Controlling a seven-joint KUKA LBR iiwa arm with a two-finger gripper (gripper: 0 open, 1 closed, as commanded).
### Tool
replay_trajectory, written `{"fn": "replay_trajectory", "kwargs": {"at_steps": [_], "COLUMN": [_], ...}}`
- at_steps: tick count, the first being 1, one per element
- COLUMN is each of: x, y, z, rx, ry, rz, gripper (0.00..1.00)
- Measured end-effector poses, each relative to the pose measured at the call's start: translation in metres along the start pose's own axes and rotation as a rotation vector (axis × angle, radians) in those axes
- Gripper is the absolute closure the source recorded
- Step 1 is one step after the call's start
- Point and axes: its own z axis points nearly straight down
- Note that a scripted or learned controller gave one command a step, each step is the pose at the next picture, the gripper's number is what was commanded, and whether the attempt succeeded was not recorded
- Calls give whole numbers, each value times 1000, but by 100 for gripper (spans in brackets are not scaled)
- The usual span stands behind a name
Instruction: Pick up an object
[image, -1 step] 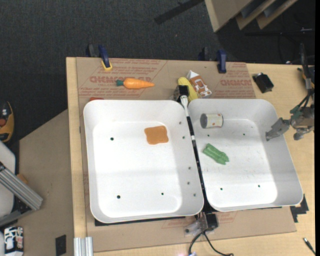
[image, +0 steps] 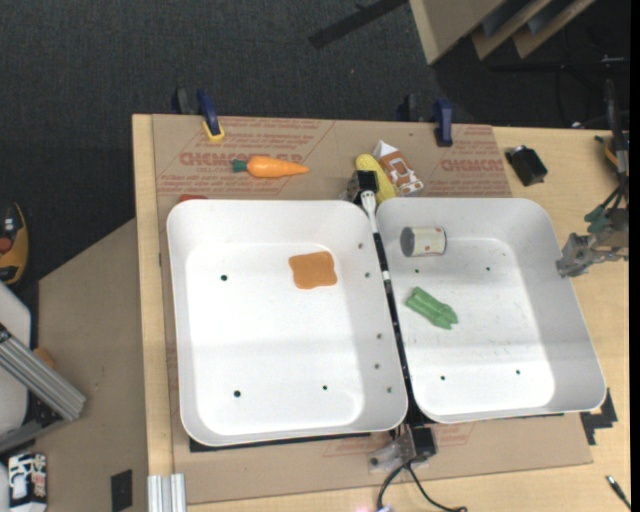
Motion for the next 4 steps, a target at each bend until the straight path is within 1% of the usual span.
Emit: {"fn": "replay_trajectory", "kwargs": {"at_steps": [1,2,3,4], "x": [129,101,197,202], "y": [31,36,26,31], "z": [-87,-208,-109,-307], "rx": [-9,-14,14,-18], "ry": [5,-3,6,1], "rz": [-15,0,-9,-1], "gripper": [100,100,100,100]}}
